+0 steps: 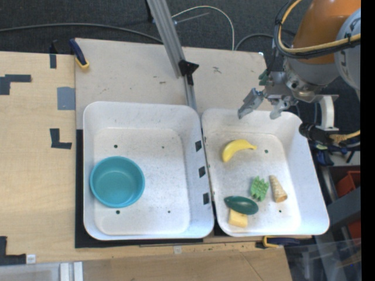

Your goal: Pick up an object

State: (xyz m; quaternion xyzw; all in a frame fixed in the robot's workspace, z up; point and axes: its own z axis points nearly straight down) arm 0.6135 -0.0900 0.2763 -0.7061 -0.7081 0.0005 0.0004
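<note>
A: Yellow banana (237,150) sits at 12 o'clock in the right bin (310,174), untouched. Still the approach step?

B: Yep. Gripper (261,108) hangs fingers spread, holding nothing, near the far rim; it needs to drop toward 7 o'clock.

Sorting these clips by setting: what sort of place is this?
Likely a robotics lab bench: a grey arm's gripper hangs open over two white bins, toy items like a banana lie inside, and cables trail behind.

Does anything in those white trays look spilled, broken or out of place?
Nothing stands out. The blue bowl sits upright in the left bin; the banana and other small items lie loose in the right bin.
</note>
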